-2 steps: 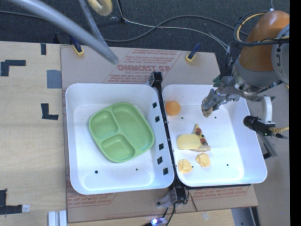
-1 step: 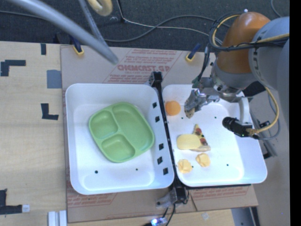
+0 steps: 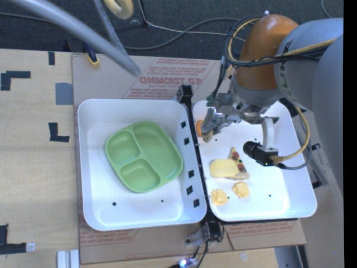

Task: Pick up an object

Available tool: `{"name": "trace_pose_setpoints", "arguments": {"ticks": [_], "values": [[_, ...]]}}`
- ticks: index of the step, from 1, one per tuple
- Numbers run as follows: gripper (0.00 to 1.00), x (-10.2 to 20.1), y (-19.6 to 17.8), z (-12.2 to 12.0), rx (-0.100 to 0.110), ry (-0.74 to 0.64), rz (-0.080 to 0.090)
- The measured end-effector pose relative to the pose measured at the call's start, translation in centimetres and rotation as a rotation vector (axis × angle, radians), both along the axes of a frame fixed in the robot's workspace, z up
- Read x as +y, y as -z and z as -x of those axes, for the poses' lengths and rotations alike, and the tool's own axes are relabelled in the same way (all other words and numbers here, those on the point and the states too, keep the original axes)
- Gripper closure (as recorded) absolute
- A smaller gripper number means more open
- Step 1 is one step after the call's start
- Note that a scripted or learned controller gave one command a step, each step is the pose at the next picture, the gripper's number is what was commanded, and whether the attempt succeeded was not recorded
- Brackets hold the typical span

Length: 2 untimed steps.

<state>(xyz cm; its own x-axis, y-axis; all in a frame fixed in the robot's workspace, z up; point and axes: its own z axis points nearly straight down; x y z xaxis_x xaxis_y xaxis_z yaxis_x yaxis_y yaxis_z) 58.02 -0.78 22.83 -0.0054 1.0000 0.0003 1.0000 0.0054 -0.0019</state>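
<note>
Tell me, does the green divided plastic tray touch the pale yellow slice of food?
Apart. In the camera view the green divided plastic tray lies in the left bin, the pale yellow slice in the right one.

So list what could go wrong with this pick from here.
1. The gripper sits at the right bin's left wall, by an orange item; the fingers could strike the wall or the divider.
2. That item is mostly hidden and near the wall, so a grasp may well miss.
3. The yellow pieces lie close together; reaching there could push them around.
</note>
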Motion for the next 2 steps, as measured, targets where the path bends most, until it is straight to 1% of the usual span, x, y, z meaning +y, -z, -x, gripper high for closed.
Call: {"name": "trace_pose_setpoints", "arguments": {"ticks": [1, 2], "values": [[1.00, 4.4, 0.9, -0.3, 0.001, 0.001, 0.001], [1.00, 9.7, 1.4, -0.2, 0.000, 0.001, 0.001]]}}
